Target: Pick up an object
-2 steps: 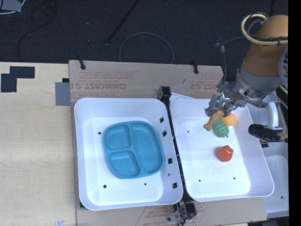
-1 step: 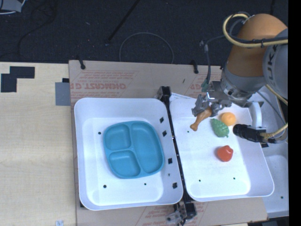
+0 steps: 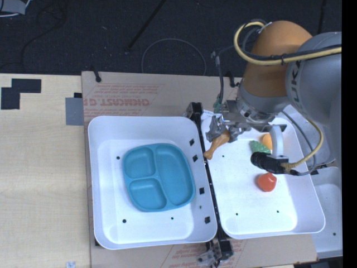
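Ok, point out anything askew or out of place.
The tan stick-like piece slants across the right bin's left rim, its low end poking toward the left bin, its top end at the gripper. The blue plate and red toy look settled.

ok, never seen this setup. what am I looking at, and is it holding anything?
This is one picture from a fixed camera above the bench, looking down at a slant. The grey and orange machine on the right is a robot arm ending in a two-finger gripper. Two shallow white bins sit side by side. The left bin holds a blue divided plate. The right bin holds a red piece, a green piece and an orange piece. The gripper hangs near the divide between the bins and appears shut on a tan elongated piece.
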`<state>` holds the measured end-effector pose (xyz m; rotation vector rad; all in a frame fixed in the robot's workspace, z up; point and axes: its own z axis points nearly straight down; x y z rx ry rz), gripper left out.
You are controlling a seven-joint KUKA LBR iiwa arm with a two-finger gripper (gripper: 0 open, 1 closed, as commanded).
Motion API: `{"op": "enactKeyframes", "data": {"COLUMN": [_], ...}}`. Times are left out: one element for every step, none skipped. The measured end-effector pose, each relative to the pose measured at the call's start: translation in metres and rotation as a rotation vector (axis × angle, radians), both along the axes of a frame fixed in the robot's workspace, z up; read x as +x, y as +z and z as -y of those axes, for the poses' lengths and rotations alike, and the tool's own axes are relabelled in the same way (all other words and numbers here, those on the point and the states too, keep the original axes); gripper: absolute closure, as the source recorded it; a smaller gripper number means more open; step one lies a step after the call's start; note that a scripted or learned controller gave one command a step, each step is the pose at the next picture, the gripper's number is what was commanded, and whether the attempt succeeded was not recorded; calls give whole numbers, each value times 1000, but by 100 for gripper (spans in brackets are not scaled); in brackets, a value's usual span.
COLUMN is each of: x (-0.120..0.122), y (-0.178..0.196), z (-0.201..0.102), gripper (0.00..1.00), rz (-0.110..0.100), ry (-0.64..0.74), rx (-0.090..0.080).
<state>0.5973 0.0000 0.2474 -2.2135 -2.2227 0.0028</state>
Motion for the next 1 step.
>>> {"op": "enactKeyframes", "data": {"x": [6], "y": [3], "z": [-54], "gripper": [100], "rz": [2], "ry": [0], "rx": [-1]}}
